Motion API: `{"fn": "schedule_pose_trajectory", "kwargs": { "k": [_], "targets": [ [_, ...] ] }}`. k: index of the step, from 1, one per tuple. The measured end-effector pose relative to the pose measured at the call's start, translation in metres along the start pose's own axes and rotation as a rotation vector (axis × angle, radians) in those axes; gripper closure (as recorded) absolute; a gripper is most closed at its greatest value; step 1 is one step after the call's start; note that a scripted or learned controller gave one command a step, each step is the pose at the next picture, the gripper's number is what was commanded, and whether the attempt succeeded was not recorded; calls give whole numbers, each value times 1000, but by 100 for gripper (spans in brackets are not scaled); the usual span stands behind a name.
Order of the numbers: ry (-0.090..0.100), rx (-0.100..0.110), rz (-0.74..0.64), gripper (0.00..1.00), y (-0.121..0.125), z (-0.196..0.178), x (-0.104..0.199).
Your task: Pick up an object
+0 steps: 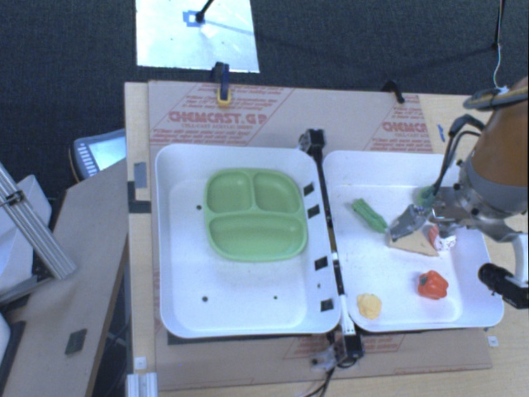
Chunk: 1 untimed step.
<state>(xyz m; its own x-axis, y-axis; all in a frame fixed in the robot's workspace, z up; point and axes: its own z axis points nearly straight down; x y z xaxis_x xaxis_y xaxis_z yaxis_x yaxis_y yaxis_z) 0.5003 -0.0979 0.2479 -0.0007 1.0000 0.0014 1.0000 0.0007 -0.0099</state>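
Divided plate [254, 215] in left bin [178, 304]; right bin [471, 313] holds stick [369, 215], wedge [426, 242] (under tool [411, 222])

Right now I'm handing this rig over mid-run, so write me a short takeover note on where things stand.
End effector: low in the right bin, beside a tan wedge-shaped piece; nothing visibly between its fingers.
Things: green stick-shaped item to the wedge's left, red pepper-like toy and yellow piece nearer the front. Green divided plate lies in the left bin.
Done: no object lifted.
Left: close on one item, probably the wedge, and raise it.
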Motion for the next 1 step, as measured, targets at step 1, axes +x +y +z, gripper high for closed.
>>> {"fn": "schedule_pose_trajectory", "kwargs": {
  "k": [1],
  "targets": [
    [-1, -11, -2, 0, 2, -5, 0]
  ]
}}
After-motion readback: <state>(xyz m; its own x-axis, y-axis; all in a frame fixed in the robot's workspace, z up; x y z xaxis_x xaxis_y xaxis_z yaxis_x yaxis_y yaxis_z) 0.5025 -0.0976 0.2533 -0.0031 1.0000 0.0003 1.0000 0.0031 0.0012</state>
